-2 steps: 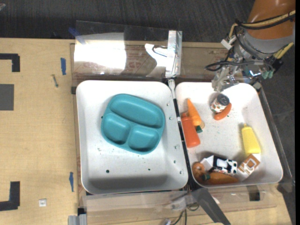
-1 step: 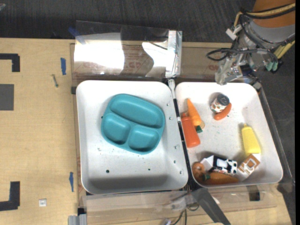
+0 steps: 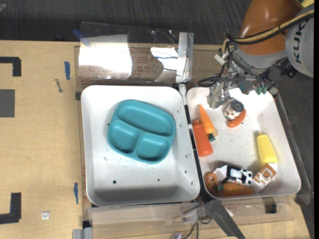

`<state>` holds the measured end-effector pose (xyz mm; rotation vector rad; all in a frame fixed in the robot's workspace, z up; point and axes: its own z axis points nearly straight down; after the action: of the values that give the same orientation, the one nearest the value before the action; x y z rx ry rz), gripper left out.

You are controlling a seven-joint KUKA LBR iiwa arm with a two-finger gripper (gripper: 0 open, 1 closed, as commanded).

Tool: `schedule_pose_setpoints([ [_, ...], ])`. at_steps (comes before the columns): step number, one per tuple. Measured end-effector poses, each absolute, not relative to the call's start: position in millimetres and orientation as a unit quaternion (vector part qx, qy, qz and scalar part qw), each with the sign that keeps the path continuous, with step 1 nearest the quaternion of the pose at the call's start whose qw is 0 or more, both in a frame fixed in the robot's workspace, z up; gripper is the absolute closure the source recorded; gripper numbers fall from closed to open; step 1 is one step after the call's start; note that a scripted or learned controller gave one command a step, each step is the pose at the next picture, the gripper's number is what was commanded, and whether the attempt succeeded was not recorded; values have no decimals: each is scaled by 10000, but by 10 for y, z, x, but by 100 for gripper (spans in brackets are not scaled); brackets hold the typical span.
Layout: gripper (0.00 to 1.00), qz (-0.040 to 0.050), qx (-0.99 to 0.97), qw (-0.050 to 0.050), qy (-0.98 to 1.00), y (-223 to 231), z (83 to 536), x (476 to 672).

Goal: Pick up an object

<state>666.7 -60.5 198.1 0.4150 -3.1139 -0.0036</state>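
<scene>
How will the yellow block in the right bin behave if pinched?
The yellow block looks rigid and smooth, so probably stiff but slightly slippery. It lies flat with squared sides, so it likely slides rather than rolls. It sits apart from the other items, so contact should be clean.

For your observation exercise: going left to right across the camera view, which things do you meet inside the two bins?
teal divided plate → orange carrot → gripper → yellow block

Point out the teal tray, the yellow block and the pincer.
Teal tray (image 3: 142, 130): camera view, centre ridge.
Yellow block (image 3: 266, 149): camera view, top face.
Pincer (image 3: 218, 96): camera view, between its fingertips.
</scene>
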Motion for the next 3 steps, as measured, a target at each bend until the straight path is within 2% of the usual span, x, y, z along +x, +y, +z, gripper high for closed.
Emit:
schedule_pose_setpoints([
  [1,100,14,1414,-78,-9899,-743,2483,6693],
  [2,100,2,811,-72,-9967,-721,2904,6688],
  [3,100,-7,1055,-34,-9944,-286,2870,6680],
])
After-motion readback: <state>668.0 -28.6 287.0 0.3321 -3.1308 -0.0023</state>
